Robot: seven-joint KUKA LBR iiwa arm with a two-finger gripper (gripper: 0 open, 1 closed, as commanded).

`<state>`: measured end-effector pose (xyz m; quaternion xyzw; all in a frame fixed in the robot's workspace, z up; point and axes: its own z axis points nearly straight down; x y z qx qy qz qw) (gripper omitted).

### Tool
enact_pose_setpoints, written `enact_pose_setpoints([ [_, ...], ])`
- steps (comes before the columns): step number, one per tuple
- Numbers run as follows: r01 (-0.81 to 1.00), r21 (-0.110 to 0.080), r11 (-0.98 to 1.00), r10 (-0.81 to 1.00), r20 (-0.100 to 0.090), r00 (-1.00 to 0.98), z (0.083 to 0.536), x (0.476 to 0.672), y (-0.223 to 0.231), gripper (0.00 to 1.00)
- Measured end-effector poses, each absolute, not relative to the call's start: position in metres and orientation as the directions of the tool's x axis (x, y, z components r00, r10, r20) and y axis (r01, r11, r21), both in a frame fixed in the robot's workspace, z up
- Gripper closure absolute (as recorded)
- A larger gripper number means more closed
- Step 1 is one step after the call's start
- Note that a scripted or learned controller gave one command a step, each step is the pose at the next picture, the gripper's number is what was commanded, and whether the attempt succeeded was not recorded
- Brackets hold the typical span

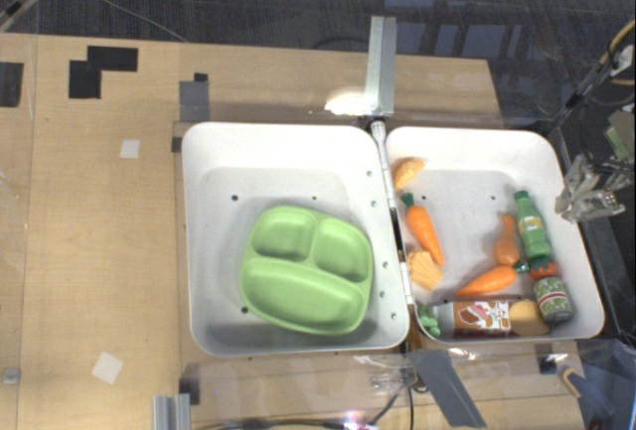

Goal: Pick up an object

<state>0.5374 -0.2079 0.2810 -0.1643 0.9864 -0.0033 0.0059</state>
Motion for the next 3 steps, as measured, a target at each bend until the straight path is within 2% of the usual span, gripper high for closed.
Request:
enact_pose_setpoints([
  [1, -0.837, -0.008, 0.547, -0.837, -0.005, -0.547, 0.268, 0.560, -0.205, 1.00],
  [2, -0.755, -0.011, 0.655, -0.756, -0.009, -0.655, 0.311, 0.620, -0.203, 1.00],
  [3, -0.440, -0.007, 0.898, -0.440, -0.013, -0.898, 0.335, 0.671, -0.204, 1.00],
])
